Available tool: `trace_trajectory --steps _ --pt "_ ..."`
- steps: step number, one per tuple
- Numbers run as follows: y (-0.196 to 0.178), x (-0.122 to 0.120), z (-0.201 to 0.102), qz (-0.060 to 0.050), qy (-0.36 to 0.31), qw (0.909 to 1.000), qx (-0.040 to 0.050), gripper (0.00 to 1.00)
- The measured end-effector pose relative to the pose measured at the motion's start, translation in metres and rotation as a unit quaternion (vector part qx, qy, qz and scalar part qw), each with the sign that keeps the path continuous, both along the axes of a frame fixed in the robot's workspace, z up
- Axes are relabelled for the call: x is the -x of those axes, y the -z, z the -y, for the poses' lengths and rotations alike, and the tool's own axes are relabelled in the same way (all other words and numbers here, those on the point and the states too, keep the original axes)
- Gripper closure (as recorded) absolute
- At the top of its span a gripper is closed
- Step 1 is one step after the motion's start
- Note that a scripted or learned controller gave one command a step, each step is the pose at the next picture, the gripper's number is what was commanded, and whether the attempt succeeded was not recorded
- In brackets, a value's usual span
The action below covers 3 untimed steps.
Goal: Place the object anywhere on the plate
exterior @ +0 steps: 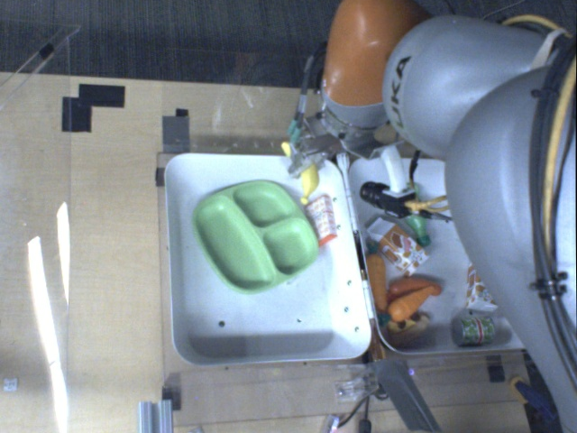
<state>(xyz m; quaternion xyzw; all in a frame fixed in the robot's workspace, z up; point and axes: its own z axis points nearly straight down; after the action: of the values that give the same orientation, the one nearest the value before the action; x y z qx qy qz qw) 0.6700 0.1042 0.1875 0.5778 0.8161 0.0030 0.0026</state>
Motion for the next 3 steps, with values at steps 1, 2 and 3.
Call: trace_trajectory --steps 1,2,3 --pt "0.001 0.0 0.01 0.0 -0.029 0.9996 0.0004 1.0" --pt "0.001 0.0 0.014 0.0 -0.116 0.9932 0.0009 1.0" --pt "-0.052 0.0 0.028 0.002 -0.22 0.9754 0.0019 1.0"
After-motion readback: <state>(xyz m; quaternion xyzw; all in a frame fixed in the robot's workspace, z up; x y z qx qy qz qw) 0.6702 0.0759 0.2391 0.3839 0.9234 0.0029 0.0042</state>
